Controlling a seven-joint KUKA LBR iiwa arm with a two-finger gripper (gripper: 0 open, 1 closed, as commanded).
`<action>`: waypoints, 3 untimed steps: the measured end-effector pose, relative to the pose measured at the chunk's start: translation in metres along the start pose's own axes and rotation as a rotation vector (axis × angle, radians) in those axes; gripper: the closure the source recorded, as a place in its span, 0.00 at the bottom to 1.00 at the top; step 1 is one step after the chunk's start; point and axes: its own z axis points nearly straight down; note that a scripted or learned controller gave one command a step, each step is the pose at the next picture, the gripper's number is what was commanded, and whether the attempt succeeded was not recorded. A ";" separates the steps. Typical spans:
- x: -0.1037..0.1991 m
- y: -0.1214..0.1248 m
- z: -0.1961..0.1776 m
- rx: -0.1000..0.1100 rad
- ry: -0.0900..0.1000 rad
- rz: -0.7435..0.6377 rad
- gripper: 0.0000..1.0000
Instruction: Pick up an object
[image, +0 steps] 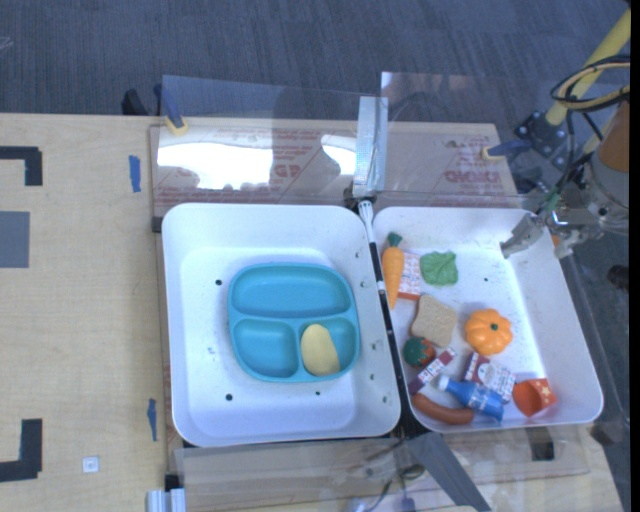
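My gripper (543, 240) hovers over the far right corner of the right bin (535, 300), open, with nothing between its fingers. Below it in that bin lie a carrot (393, 268), a green leaf (438, 267), a bread slice (434, 320) and an orange pumpkin (487, 331). Near the front edge sit a strawberry (417, 352), a blue bottle (472, 395), a sausage (443, 409), an orange cup (533, 397) and two small red-and-white packets (493, 375). The leaf is the nearest item to the gripper, well to its left.
The left bin (190, 300) holds a blue divided tray (290, 300) with a yellow potato-like piece (319, 349) in its front right compartment. A clear plastic wall (370, 150) stands behind both bins. Cables (580, 85) hang by the arm at the top right.
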 end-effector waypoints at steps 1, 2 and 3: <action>0.048 -0.035 0.100 -0.009 -0.003 0.014 0.00; 0.048 -0.093 0.100 -0.008 -0.002 -0.069 0.00; 0.047 -0.093 0.092 -0.009 -0.002 -0.068 1.00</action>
